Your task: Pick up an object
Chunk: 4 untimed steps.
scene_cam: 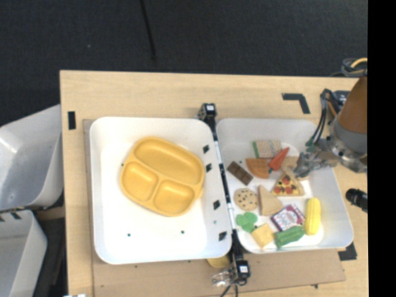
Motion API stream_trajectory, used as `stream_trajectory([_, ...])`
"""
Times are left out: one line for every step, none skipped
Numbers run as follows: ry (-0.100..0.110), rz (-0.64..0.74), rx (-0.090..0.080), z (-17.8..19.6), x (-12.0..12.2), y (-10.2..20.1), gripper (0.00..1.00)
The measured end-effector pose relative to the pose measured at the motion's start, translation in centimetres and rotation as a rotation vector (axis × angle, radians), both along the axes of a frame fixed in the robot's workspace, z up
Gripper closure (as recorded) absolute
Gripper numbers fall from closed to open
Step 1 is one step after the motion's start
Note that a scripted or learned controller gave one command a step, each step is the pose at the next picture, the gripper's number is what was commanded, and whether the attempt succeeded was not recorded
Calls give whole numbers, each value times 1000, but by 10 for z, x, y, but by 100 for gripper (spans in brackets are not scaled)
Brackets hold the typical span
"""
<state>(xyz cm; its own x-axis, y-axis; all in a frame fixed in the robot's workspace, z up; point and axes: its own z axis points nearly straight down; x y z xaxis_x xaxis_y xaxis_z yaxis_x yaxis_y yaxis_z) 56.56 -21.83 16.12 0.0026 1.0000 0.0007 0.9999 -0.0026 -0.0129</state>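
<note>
Over the right bin (328, 237), I'm bringing the gripper (304, 164) down into the toy food pile; arm's coming in from the right edge w/ the orange band just above the wrist. Fingertips are sitting right at the pizza slice (288, 185), near the carrot (279, 158). Jaw state: can't tell, too small and dark against the clutter, and nothing visibly pinched, so I'm not calling a hold.

Step in hand, my guess: the approach/descent part of the pick, not yet a grasp.

Other candidates in the same bin: corn cob (313, 216), cookie (245, 198), chocolate bar (239, 172), green pepper (289, 236). Left bin (108, 240) is carrying the yellow divided plate (162, 176), well apart from the gripper.

Next move probably needs: centre on one item, close, lift straight up w/o dragging neighbours. Items are packed tight, so a clean single grab looks tricky.
</note>
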Motion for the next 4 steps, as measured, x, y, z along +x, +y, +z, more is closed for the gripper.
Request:
stream_trajectory([-5,0,0,14,2,0,100])
stream_trajectory([-1,-3,1,20,1,-1,100])
stream_trajectory([-10,3,0,-53,34,5,100])
stream_trajectory([-12,9,0,-65,98,47,100])
